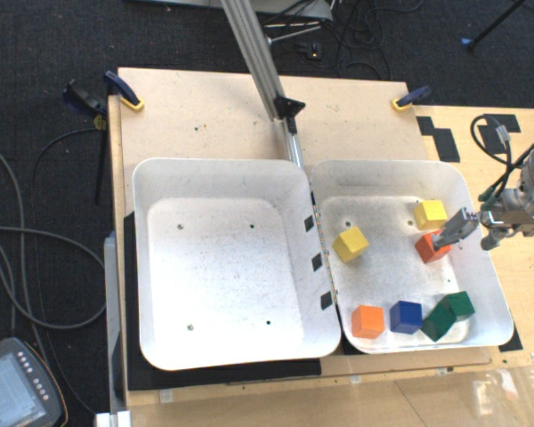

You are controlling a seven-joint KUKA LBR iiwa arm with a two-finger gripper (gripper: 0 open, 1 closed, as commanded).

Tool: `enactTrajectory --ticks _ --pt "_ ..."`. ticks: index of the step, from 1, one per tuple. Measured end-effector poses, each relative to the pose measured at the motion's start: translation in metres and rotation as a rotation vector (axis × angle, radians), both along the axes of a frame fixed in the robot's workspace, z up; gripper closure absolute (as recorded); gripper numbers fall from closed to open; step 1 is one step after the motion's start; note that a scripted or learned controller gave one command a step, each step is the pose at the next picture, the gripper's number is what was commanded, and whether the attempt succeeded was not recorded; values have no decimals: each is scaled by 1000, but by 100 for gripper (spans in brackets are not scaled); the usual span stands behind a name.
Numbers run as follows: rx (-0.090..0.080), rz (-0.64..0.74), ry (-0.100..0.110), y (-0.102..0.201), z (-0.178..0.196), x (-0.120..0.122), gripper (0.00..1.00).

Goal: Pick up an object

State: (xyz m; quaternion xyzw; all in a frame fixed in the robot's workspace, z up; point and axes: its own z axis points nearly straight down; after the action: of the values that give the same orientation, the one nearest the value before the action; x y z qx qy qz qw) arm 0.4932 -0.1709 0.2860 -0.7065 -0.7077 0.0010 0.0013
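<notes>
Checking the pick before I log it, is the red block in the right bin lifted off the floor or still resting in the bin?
Cannot tell. The gripper covers part of the red block, hiding any gap.

One fixed camera looks down at a slant from above the bench (249,114) — far enough to take in both white bins (222,261) and surrounding dark floor (36,52)
</notes>
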Motion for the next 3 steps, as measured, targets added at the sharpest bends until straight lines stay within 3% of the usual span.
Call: enactTrajectory --ticks 1,3 --pt "-1 -1 -4 0 2 1 0" --pt "1 -3 3 -7 -122 -1 0"
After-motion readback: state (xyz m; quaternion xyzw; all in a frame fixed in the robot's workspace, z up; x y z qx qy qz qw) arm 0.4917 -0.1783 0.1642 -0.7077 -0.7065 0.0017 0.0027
